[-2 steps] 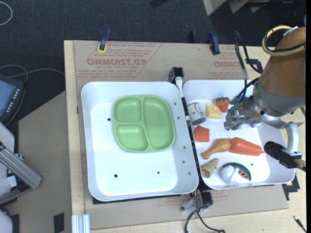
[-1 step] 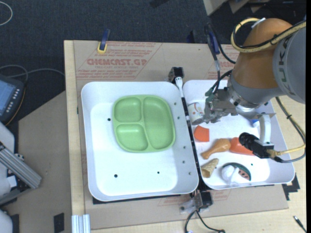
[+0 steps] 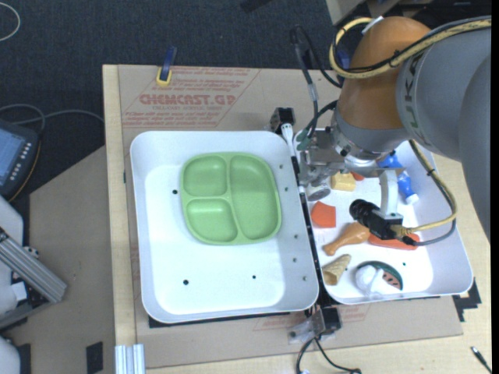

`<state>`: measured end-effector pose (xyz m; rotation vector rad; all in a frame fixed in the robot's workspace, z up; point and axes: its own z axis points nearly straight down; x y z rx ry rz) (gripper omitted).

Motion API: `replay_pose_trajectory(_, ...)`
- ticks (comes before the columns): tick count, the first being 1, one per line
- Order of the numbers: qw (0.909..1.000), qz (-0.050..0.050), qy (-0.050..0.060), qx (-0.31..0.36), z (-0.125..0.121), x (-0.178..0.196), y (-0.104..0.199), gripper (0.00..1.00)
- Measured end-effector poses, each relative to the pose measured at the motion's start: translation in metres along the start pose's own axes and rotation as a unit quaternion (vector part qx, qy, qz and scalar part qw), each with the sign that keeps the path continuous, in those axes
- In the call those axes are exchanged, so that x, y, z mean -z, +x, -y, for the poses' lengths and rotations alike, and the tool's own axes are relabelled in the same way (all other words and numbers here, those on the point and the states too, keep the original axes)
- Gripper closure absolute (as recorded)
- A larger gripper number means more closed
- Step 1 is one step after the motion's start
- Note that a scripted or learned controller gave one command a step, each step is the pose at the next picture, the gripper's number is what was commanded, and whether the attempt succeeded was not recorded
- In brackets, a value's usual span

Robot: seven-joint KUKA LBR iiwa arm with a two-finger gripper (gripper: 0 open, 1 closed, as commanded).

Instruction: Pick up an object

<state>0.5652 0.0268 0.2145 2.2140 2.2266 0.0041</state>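
**Arm.** 1 grey arm (image 3: 444,76) is reaching in from the right of the camera view, with its orange band (image 3: 382,49) sitting above the wrist.

**End effector.** The end effector (image 3: 312,170) is hanging over the upper left corner of the right bin (image 3: 444,259), just beside the wall where the 2 bins are meeting. Whether it is released or clenched cannot be told from this angle.

**Right bin.** 6 candidate objects are lying here:
- A yellow block (image 3: 343,181) is resting just beside the end effector, on its lower right.
- An orange piece (image 3: 323,215) is lying below that block, near the bin's left wall.
- A brown drumstick-shaped toy (image 3: 347,240) is lying tilted near the middle of the bin.
- A tan cone (image 3: 337,267) is sitting near the front wall.
- A white round item (image 3: 378,279), carrying green and red marks, is sitting just to the right of the cone.
- A blue and white item (image 3: 404,185) is lying toward the far side, close under the arm.

**Left bin.** The left bin (image 3: 156,232) is holding 1 green divided plate (image 3: 231,198) with 3 compartments. The plate is lying flat, toward the far half of the bin.

**Tabletop.** Both bins are resting on a tabletop (image 3: 125,107) that is showing a printed brown sheet beyond the left bin.
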Motion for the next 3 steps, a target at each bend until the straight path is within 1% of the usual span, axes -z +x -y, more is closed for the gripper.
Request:
replay_pose_trajectory(1,1.0000,0.000,0.000,0.000,-0.030,-0.001,0.040,1.00)
replay_pose_trajectory(2,1.0000,0.000,-0.001,-0.002,-0.039,0.015,0.057,1.00)
replay_pose_trajectory(3,1.0000,0.001,0.003,-0.004,-0.035,0.000,0.043,1.00)
